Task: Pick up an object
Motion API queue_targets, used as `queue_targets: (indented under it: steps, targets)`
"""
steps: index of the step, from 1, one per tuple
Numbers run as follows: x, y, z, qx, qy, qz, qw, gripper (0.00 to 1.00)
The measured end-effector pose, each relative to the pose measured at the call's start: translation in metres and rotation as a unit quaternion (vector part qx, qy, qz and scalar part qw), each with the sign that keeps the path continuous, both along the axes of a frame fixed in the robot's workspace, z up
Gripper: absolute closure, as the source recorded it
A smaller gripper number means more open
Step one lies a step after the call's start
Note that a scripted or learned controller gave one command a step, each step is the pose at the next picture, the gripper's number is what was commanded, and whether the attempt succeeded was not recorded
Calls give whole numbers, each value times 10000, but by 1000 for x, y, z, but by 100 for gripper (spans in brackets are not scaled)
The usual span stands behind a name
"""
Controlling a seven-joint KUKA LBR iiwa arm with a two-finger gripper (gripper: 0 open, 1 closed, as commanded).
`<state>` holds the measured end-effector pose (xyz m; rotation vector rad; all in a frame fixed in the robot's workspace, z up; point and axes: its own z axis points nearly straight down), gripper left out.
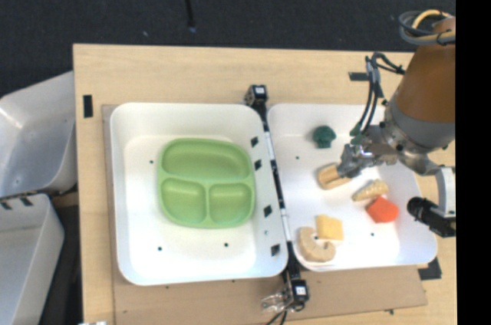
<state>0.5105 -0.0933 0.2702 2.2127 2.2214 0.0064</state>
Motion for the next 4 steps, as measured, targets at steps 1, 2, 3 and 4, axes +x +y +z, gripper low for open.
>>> queue_targets:
  steps: [1, 2, 3, 4]
  targets:
    - [36, 49, -12, 5, 25, 12, 10000, 100]
    - [63, 83, -22, 3, 28, 5, 10000, 100]
    - [91, 115, -23, 7, 22, 5, 10000, 100]
    - [112, 153, -22, 10, 22, 8, 10000, 100]
